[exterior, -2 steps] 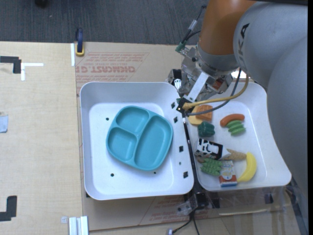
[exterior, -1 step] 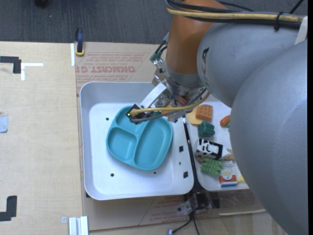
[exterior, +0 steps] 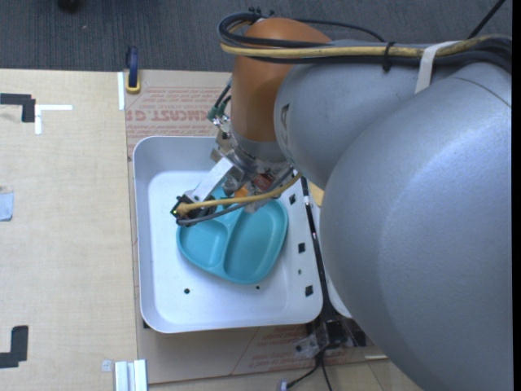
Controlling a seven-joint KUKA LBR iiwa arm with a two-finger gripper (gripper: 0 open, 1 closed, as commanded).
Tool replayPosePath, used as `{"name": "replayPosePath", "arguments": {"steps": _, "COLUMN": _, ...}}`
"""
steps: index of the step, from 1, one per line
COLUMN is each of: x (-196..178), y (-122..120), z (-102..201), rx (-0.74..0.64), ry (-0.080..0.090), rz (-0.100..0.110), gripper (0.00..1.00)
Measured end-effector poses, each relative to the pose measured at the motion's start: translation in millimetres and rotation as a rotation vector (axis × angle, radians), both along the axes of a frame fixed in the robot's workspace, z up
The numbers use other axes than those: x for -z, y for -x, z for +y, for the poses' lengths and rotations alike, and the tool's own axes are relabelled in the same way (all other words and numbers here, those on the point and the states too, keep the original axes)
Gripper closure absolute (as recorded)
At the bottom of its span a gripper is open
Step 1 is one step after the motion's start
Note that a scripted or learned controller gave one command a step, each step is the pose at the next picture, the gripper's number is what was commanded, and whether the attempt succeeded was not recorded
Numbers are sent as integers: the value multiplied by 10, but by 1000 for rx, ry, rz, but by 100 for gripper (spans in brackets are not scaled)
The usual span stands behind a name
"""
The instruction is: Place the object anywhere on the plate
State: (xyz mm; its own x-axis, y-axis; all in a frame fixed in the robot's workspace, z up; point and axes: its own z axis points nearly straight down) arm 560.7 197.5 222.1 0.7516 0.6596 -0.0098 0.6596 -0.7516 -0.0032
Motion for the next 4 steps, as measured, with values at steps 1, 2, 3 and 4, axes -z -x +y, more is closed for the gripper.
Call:
{"name": "replayPosePath", "arguments": {"steps": 1, "x": -78, "y": -8, "z": -27, "rx": 5, "ry": 2, "rz": 4, "gripper": 100}}
{"name": "replayPosePath", "arguments": {"steps": 2, "x": -1233, "y": 303, "z": 321, "rx": -74, "ry": -2, "rz": -8, "gripper": 100}}
{"name": "replayPosePath", "arguments": {"steps": 3, "x": -1236, "y": 301, "z": 317, "rx": -71, "ry": -3, "rz": -9, "gripper": 0}}
{"name": "replayPosePath", "arguments": {"steps": 4, "x": -1309, "y": 290, "z": 308, "rx": -71, "ry": 0, "rz": -6, "gripper": 100}}
